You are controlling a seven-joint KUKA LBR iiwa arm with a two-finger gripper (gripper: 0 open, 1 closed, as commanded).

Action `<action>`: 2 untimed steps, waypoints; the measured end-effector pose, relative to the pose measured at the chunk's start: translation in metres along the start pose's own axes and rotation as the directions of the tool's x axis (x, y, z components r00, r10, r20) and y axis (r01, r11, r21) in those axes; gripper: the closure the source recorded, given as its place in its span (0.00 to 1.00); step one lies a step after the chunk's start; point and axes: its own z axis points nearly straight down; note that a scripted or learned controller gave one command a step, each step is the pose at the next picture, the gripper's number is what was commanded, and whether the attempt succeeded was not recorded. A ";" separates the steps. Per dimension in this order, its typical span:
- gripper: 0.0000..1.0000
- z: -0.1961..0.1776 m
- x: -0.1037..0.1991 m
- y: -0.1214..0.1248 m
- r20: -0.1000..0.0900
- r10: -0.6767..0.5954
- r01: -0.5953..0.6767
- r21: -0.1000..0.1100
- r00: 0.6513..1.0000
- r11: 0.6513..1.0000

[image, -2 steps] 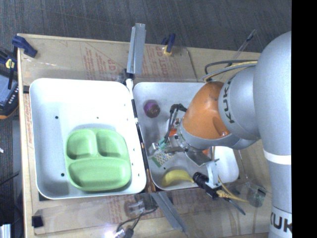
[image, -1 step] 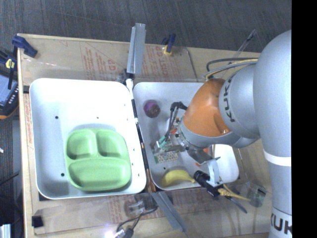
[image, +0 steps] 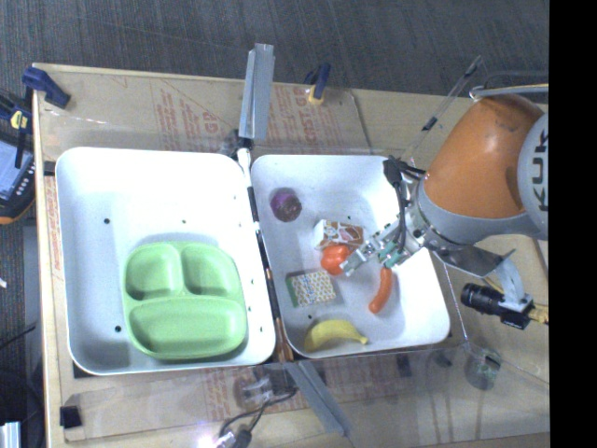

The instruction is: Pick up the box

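Note:
The box [image: 311, 288] is a small flat carton with a checked green and tan top. It lies in the lower middle of the right bin [image: 420, 320]. My gripper [image: 373, 256] hangs over the same bin, up and to the right of the box, beside an orange-red tomato [image: 334, 259]. Its fingers look spread with nothing between them. The box lies apart from the gripper, untouched.
Around the box lie a banana [image: 334, 334] at the front, a red sausage-shaped piece [image: 381, 291] to the right, a white and red packet [image: 340, 231] and a purple round fruit [image: 285, 203] farther back. The left bin [image: 84, 213] holds a green divided tray [image: 185, 301].

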 end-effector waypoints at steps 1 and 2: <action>0.00 0.000 0.000 0.000 0.000 0.000 0.000 0.000 1.000 1.000; 0.00 0.071 0.000 0.030 -0.005 -0.056 0.056 0.005 0.998 0.998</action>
